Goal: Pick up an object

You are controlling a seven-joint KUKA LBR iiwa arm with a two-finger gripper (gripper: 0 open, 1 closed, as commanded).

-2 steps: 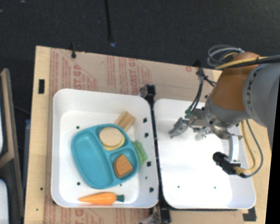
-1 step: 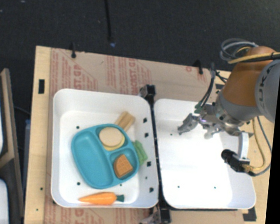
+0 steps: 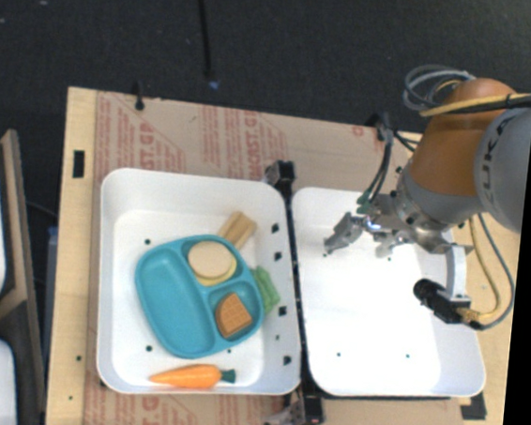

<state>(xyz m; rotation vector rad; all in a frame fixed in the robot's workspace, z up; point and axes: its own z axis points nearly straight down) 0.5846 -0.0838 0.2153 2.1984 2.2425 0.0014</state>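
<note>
The hand (image 3: 362, 234) hangs over the upper part of the right bin (image 3: 391, 362), and its two fingers look spread apart, one pointing down toward the lower left at the bin floor and the other reaching out to the right, with nothing between them. Everything worth picking lies well away to the hand's left, in the other bin (image 3: 116, 238): a blue tray (image 3: 167, 300) holding a round cracker (image 3: 212, 261) and a brown biscuit (image 3: 234, 315), a wooden block (image 3: 238, 228) just above the tray's top edge, a green piece (image 3: 268, 290) at its right side, and a carrot (image 3: 194, 375) below it near the bin's front wall. The main risk, as I judge it, is that the hand drops where it is and closes on bare white plastic, since no object sits beneath it. If it travels left instead, it has to clear the raised wall between the bins, and the flat cracker and biscuit, lying in the tray's compartments, may slip out of a two-finger pinch or drag the tray along. The wrist and orange band hide the top right corner of the right bin. The fingertips are small and blurred, so their exact gap is uncertain, and the green piece is partly tucked behind the tray's edge.
</note>
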